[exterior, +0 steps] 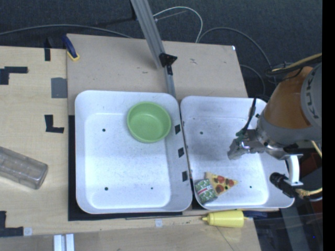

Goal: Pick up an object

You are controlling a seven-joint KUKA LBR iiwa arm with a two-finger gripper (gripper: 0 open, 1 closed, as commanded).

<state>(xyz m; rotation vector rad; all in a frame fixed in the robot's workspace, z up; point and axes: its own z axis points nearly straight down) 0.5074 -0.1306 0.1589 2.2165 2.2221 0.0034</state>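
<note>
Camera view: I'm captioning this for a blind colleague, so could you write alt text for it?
A grey and orange robot arm reaches from the right, its gripper over the right white bin, above a toy pizza slice and a small green packet. The left bin holds a green bowl; a yellow bottle lies on the bench.

Two bins (pixel 89 192) (white), one bowl (pixel 149 122), one bottle (pixel 226 218).

I see a tan wooden counter (pixel 120 61) with dark tape marks at 9 o'clock, dark blue-grey carpet floor (pixel 235 9) across 12 o'clock, thin cables (pixel 188 12) looping there, and a grey metal pole (pixel 149 27) slanting in from 12.
</note>
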